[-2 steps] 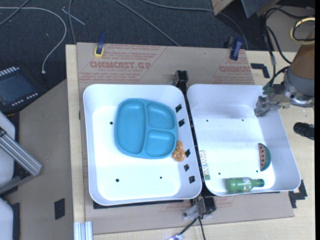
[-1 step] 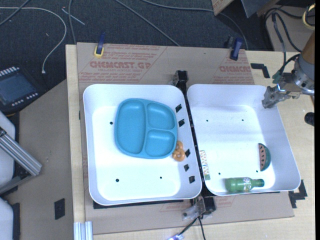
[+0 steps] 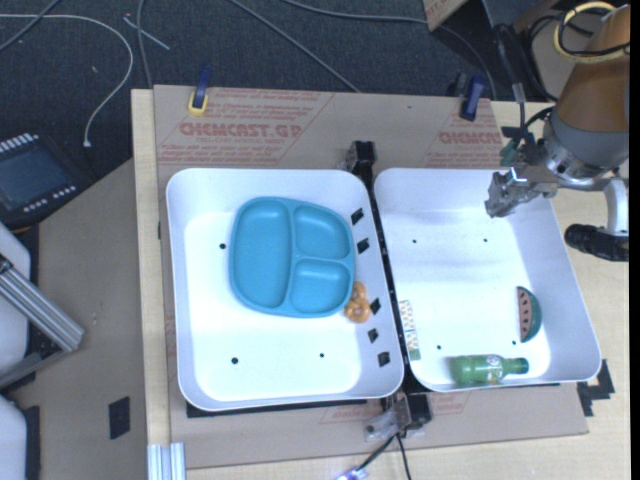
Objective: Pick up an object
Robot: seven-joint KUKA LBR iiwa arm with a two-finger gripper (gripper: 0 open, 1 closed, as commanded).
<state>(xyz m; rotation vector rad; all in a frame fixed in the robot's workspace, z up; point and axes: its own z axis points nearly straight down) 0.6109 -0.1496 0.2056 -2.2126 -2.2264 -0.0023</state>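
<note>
Camera view: nearest the lens, at the right bin's [image 3: 560,258] 6 o'clock edge, a green bottle [image 3: 483,369] lies on its side, cap toward 3 o'clock. Just beside it, toward 9 o'clock, a small printed card [image 3: 408,329] lies along the bin's left wall. Up from the bottle, at about 4 o'clock in the same bin, a watermelon slice [image 3: 527,313] rests near the right wall, apart from the bottle.

In the left bin [image 3: 200,268], a blue plate [image 3: 292,256] with three compartments sits a little toward 12 o'clock of centre. A small orange-brown piece [image 3: 358,305] touches the plate's rim at its 4 o'clock corner, close to the divide between the bins.

Farther back, the hand [image 3: 500,196] hangs over the right bin's 1 o'clock corner, above bare white floor and well apart from the bottle and the slice. Whether its fingers are apart or together cannot be told at this size; nothing is seen between them. The arm [image 3: 590,108] leads off from it toward 2 o'clock.

Both bins rest on the surface [image 3: 300,118], a board with red print; blue clamps [image 3: 200,93] grip its far edge. Beyond it, cables [image 3: 120,28] trail over dark floor.
</note>
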